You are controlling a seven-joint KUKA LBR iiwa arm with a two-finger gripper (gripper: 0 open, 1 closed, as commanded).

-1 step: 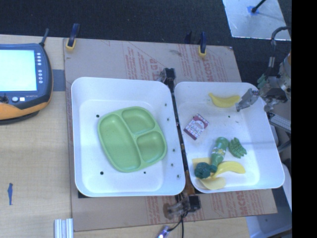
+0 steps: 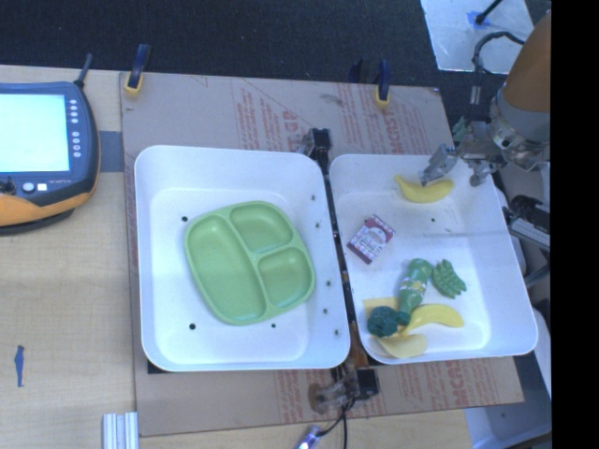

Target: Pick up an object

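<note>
Nearest the camera, a heap of toy food (image 2: 412, 309) lies at the right bin's (image 2: 487, 251) front edge, a small red packet (image 2: 371, 238) mid-bin. At its far rim the jaws (image 2: 460, 168) (spread, by the look of them) straddle a yellow banana (image 2: 423, 189), evidently poised to grasp it.

A pale green tray (image 2: 249, 263) sits in a white bin (image 2: 159, 171) (yellow banana (image 2: 423, 190), red-and-white packet (image 2: 371, 239) opposite).
</note>
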